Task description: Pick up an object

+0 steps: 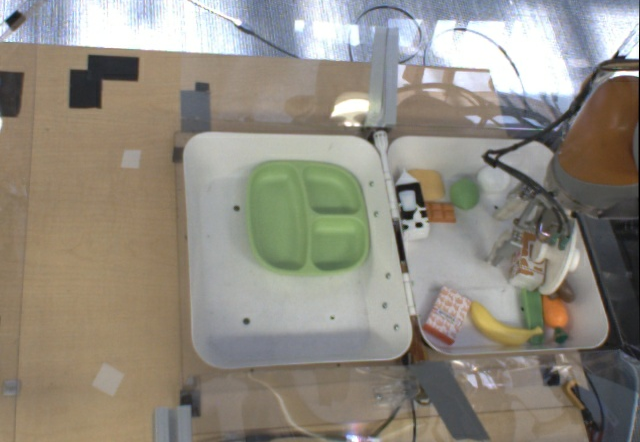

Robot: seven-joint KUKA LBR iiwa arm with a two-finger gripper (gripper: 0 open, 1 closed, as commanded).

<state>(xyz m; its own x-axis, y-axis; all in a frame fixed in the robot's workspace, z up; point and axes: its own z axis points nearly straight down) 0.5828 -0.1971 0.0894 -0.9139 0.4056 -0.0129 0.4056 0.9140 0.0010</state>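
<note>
So my hand [525, 248] is down inside the right-hand shallow white plastic bin [470, 255], over by its right edge, and honestly I can't tell from this angle whether it's spread or pinched. There's a white cup-looking thing [548, 268] right under it, touching or nearly so, but I can't make out anything actually between my tips.

Stuff in that bin: a yellow plastic banana [503, 327] lying along the near edge, a small red-and-white patterned packet [448, 314] just beside it toward the near-left corner, and an orange-and-green carrot-like toy [546, 314] in the near-right corner. Up along the left edge there's a little black-and-white cow-patterned carton [411, 210], with a tan block [428, 183] touching it on the far side and a small reddish-brown piece [442, 214] next to it. A green ball [464, 194] sits near the far edge, with a white rounded object [493, 181] just beside it.

The left white bin [220, 320] has a pale green three-compartment plastic plate [307, 217] lying flat around the middle. Both bins sit on the light wooden surface [90, 260].
</note>
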